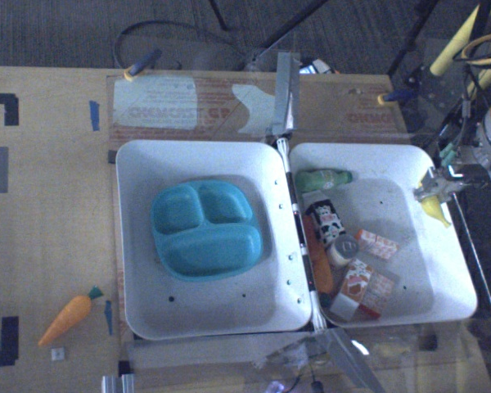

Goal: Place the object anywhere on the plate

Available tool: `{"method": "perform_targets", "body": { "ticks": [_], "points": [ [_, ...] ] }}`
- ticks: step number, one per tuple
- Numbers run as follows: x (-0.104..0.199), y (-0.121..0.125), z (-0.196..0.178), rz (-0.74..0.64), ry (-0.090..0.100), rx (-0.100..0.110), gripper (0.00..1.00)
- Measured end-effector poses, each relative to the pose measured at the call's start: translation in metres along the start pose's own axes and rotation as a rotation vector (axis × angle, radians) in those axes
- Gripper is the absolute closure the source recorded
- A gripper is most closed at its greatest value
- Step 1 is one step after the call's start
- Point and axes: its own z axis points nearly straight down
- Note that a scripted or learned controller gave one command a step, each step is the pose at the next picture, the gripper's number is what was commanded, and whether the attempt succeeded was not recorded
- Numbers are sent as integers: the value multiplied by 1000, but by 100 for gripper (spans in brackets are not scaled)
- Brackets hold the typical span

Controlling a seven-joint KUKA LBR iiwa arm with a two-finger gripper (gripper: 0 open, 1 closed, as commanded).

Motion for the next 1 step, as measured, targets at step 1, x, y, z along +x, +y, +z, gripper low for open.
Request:
{"method": "perform_targets", "body": {
  "ticks": [1],
  "points": [
    [70,-14,29,115,2,3,100]
  ]
}}
